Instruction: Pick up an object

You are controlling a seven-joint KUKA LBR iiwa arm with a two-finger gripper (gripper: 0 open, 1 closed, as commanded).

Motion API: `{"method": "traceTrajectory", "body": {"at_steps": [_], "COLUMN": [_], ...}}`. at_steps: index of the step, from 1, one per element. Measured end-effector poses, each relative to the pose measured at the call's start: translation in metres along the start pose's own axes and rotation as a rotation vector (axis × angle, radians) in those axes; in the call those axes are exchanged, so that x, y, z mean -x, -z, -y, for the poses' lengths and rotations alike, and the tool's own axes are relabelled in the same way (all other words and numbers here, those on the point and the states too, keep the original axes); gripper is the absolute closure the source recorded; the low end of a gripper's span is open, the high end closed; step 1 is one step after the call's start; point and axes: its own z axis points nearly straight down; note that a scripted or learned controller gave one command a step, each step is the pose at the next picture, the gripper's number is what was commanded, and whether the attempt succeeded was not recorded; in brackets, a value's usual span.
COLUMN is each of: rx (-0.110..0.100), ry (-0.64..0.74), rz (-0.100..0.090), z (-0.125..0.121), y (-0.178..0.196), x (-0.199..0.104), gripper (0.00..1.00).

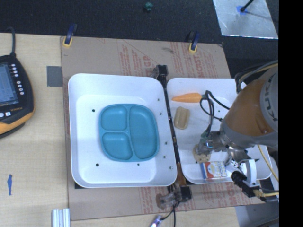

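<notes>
Grey-and-orange robot arm (251, 112) reaches low into the right bin (189, 174), its gripper (204, 154) poised over a small printed carton (215, 169), likely the pick target. Whether the jaws are open cannot be told. Beyond them lie a carrot (187, 97) and tan block (182, 117). Carton print is unreadable.

Arm (251, 112) hides right bin's (189, 86) far side; small box (215, 170) partly covered.
</notes>
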Motion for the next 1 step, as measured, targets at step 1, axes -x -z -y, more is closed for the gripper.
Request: {"method": "traceTrajectory", "body": {"at_steps": [1], "rx": [0.0], "ry": [0.002], "rz": [0.001], "z": [0.0001], "y": [-0.0001], "x": [0.0], "gripper": [0.0]}}
